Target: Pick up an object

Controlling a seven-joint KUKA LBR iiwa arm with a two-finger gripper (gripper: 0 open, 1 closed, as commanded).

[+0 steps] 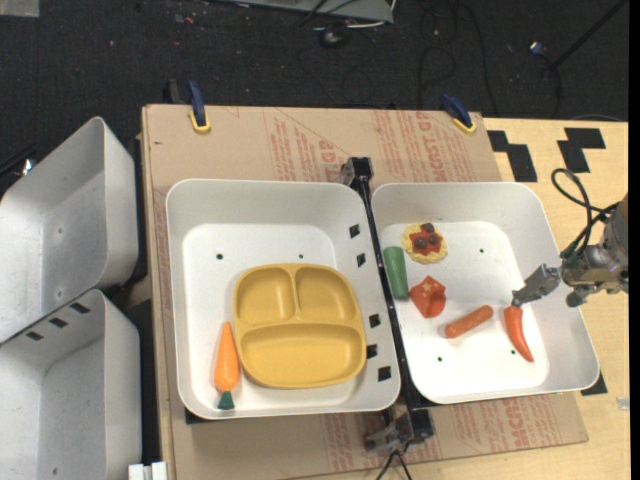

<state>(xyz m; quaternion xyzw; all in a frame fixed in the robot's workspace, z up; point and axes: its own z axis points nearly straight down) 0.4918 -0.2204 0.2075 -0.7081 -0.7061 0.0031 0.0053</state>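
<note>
The right bin point(560, 363) holds a green pickle point(396, 271), a small round tart with berries point(425, 241), a red pepper chunk point(428, 296), an orange-red sausage point(468, 321) and a red chili point(518, 331). My gripper point(553, 290) hovers at this bin's right side, just above and right of the chili. It is open, with nothing between its fingers. One dark finger point(532, 287) points down-left toward the chili's top end.
In the left bin point(190, 268) a yellow divided plate point(298, 325) lies with an orange carrot point(227, 358) beside its left edge. A black divider point(378, 268) runs between the bins. White tubs point(60, 268) stand at far left.
</note>
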